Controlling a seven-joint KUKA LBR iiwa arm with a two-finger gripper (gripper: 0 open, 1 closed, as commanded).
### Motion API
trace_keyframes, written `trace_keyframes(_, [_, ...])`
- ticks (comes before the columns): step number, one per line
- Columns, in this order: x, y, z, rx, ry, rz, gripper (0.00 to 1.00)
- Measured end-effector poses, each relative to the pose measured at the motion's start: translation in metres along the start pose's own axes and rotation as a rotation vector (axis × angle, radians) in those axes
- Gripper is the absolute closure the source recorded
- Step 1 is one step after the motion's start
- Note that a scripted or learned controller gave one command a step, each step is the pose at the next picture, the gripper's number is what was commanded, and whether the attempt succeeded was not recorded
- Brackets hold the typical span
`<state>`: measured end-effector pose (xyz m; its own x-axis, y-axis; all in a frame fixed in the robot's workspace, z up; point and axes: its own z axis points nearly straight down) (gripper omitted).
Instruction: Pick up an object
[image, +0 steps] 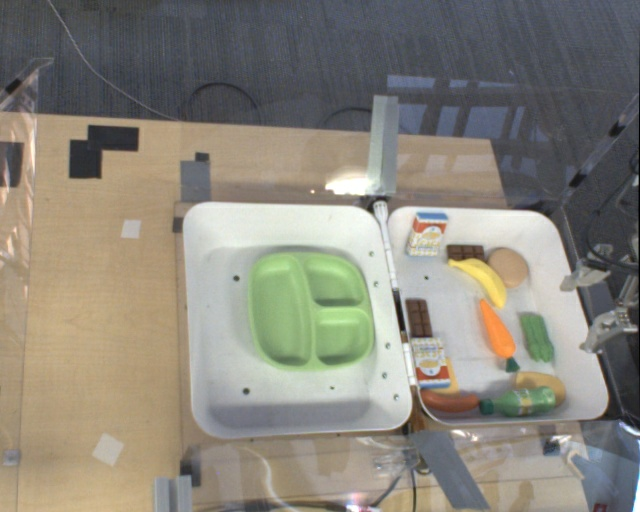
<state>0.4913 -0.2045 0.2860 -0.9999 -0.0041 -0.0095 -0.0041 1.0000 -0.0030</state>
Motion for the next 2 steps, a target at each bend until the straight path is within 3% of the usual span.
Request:
trace_keyframes(1, [-0.029, 0.001, 0.14, -0.006, 0.015, 0.056, 0.0])
trace_keyframes(2, [-0.053, 0.042, 0.196, 0.0, -0.01, 0.099, 0.0])
